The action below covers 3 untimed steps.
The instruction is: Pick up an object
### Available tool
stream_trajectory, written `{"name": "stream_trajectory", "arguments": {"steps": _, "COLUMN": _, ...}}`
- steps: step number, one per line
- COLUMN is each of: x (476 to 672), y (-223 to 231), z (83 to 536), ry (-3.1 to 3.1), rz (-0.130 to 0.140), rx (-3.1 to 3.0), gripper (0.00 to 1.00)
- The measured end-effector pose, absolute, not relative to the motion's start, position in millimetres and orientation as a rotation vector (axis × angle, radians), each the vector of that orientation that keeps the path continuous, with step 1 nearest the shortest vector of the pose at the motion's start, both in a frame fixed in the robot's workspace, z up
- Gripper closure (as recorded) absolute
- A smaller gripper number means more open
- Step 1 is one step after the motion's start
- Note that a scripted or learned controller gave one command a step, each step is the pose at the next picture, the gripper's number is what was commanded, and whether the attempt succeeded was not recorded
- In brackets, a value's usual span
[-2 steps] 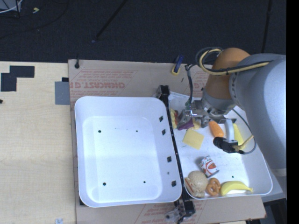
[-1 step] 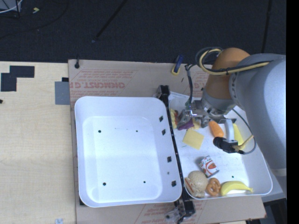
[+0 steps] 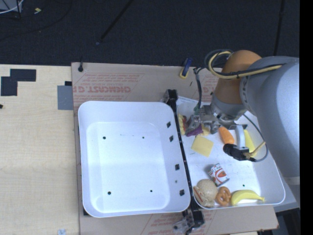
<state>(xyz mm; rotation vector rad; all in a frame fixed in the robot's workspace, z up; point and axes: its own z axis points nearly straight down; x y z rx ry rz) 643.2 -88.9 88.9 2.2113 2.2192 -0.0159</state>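
My gripper (image 3: 199, 122) is low in the right bin (image 3: 274, 187), near its far left corner, under the orange wrist band. Right by it lie a purple piece (image 3: 193, 130) and a yellow-red item (image 3: 183, 125) against the bin's left wall. A pale yellow cheese wedge (image 3: 202, 145) lies just in front of the gripper. An orange carrot (image 3: 226, 134) and a yellow strip (image 3: 249, 141) lie to its right. Nearer the front are a small red-white can (image 3: 218, 174), a bread bun (image 3: 206, 192), a pretzel (image 3: 223, 196) and a banana (image 3: 246, 197).
The left bin (image 3: 93, 131) stands beside the right one, with a black divider rail (image 3: 179, 146) between them. The grey arm (image 3: 276, 111) covers the right bin's far right part. A black cable loop (image 3: 238, 152) hangs over the bin. A blue-yellow clip (image 3: 185, 68) sits at the board's back edge.
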Motion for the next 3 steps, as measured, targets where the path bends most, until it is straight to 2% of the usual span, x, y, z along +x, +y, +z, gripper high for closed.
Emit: {"name": "stream_trajectory", "arguments": {"steps": 3, "x": 643.2, "y": -89.3, "z": 88.8, "ry": 2.221, "rz": -0.014, "rx": 2.211, "gripper": 0.0}}
